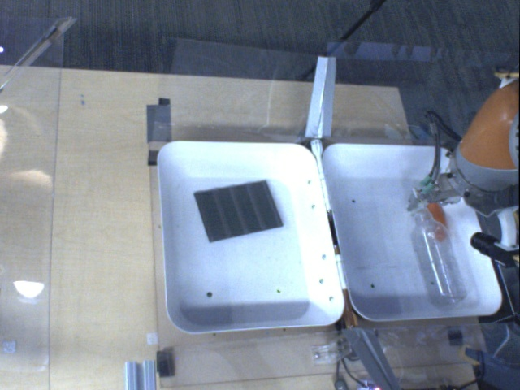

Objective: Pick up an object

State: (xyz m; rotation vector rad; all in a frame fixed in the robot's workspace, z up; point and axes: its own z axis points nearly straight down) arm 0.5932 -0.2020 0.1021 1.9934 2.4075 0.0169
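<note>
pale wood table (89, 218) seen from above at a slant, grain light, surface bare on the left half apart from soft glare patches. dark grey carpeted floor (203, 10) beyond the far edge. a clear sheet, plexiglass by the look, lies over or stands at the left part of the table; its edges catch light near the top left.

two shallow white bins side by side, rims touching at the middle. left bin (175, 242): rounded corners, a few small holes in the floor, holds one dark grey ribbed rectangular mat (238, 210), lying flat, turned slightly off square, toward the far left of that bin. right bin (366, 177): same make. a metal bracket strip (321, 96) runs from the seam between the bins toward the far edge. small black blocks (159, 124) at the left bin's far corner and another near its front corner. cables and clamps along the front edge, lower right.

arm enters from the right, orange band (491, 132) and grey wrist above the right bin's right side. gripper (431, 195) low over that bin, at the far end of a clear plastic bottle (439, 258). bottle lies on its side along the right wall, orange cap end toward the gripper, base toward the front. gripper is just at the cap; contact not clear. cannot tell how the gripper is set, open or closed.
</note>
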